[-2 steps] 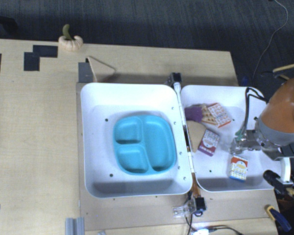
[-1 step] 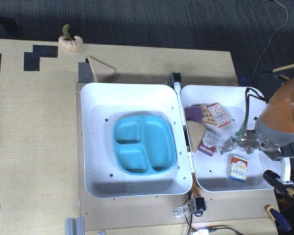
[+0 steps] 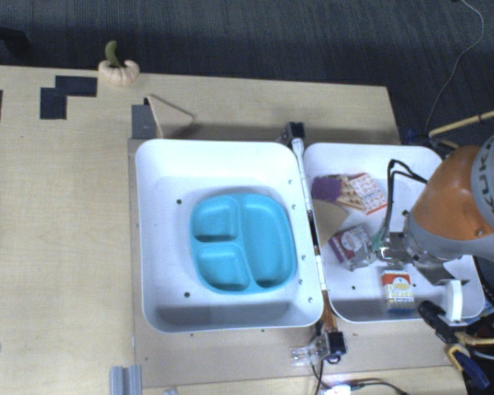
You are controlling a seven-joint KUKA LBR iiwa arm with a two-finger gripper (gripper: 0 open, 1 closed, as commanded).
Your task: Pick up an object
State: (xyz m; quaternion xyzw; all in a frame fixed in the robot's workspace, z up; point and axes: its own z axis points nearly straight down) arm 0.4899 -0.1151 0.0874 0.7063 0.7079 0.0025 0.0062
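The right bin (image 3: 346, 299) holds several small items. A purple piece (image 3: 328, 189) lies at its back beside a red-and-white patterned packet (image 3: 365, 192). A crinkly silver-and-purple wrapper (image 3: 351, 245) lies in the middle, and a small orange-and-white carton (image 3: 398, 291) sits near the front. The arm's orange band (image 3: 451, 202) and grey wrist hang over the bin's right side. My gripper (image 3: 382, 250) is low in the bin, right against the wrapper's right edge and just behind the carton.
The left bin (image 3: 160, 303) holds a blue divided tray (image 3: 243, 241). A black clamp (image 3: 294, 132) sits at the back between the bins. A small gourd (image 3: 117, 72) and black tape patches (image 3: 66, 95) lie on the bench. Cables run at the front right.
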